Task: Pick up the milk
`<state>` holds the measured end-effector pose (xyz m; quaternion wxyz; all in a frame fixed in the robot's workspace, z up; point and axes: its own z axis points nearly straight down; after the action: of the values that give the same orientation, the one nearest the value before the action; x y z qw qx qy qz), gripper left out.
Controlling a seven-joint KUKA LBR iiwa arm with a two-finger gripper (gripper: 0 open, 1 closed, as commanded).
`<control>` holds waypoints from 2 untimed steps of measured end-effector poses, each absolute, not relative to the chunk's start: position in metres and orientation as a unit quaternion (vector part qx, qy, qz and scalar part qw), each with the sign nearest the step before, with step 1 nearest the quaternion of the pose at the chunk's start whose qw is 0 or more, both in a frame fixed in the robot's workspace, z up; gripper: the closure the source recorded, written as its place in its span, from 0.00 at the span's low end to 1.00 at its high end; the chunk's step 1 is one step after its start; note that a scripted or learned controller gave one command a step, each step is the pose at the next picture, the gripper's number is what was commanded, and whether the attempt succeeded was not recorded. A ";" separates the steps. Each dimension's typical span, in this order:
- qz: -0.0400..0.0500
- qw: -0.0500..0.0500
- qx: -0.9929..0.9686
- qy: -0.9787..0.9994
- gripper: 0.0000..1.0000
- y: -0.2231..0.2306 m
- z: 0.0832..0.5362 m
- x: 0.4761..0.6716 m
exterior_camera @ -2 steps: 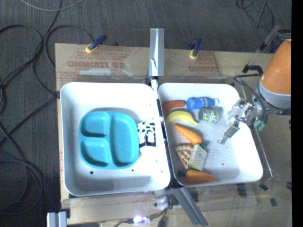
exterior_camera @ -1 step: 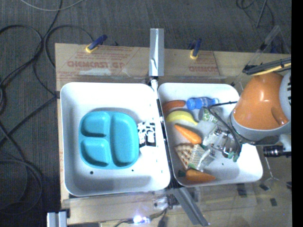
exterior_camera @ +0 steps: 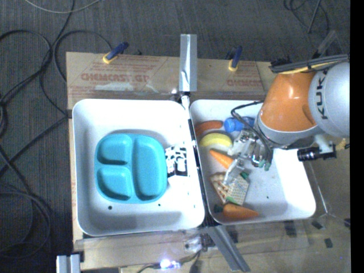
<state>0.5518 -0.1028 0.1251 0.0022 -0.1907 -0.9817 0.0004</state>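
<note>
The milk (exterior_camera: 176,160) is a small black-and-white patterned carton. It lies in the left bin (exterior_camera: 85,152), against the bin's right wall and just right of the blue plate (exterior_camera: 132,166). My gripper (exterior_camera: 238,166) hangs over the middle of the right bin (exterior_camera: 296,201), among the toy foods there and well to the right of the milk. The dividing walls of the two bins stand between the gripper and the carton. The orange band of the arm (exterior_camera: 287,104) sits above and to the right of the gripper.
The right bin holds a yellow banana (exterior_camera: 215,140), a reddish sausage (exterior_camera: 208,127), a blue item (exterior_camera: 232,124), an orange carrot (exterior_camera: 222,158), a bread slice (exterior_camera: 219,185), a speckled green slab (exterior_camera: 239,191) and another carrot (exterior_camera: 239,211). A metal post (exterior_camera: 187,64) stands behind the bins.
</note>
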 end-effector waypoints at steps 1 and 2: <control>-0.004 -0.003 -0.317 -0.949 0.00 -0.170 0.093 0.557; 0.000 0.002 -0.193 -0.981 0.00 -0.183 0.108 0.513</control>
<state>0.5129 -0.1827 0.1083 0.0025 -0.1933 -0.9811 0.0003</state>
